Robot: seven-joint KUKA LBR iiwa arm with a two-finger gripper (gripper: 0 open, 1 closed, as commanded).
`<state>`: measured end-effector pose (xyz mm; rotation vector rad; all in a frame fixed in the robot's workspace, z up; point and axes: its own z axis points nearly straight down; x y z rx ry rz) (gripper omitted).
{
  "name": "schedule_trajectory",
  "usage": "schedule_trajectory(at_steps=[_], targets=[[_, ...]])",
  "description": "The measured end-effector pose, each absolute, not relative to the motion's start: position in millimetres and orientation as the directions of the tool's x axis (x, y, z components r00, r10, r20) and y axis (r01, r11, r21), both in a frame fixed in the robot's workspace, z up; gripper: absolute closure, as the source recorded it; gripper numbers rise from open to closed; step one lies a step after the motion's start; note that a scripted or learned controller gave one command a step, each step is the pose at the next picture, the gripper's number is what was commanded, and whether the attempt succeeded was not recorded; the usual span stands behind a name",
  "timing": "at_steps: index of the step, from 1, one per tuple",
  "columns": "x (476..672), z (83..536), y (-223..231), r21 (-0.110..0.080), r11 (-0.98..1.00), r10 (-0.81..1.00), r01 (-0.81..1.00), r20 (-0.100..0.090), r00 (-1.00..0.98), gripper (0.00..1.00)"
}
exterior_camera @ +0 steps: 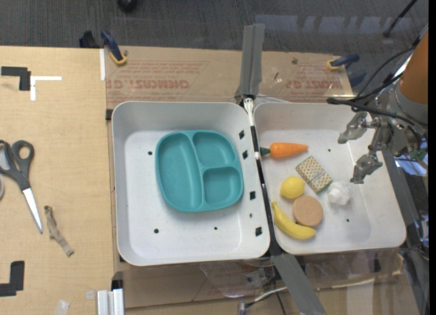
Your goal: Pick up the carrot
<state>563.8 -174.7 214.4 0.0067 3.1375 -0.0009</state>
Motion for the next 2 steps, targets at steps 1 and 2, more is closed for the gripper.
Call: schedule_trajectory(at_steps=[1,2], targets=[[573.3,121,-96,0.001,1.000,-0.001,-0.001,-0.003,-1.000,0.00],[532.7,93,-92,0.001,0.941,0.338,0.338,-0.003,-0.941,0.00]])
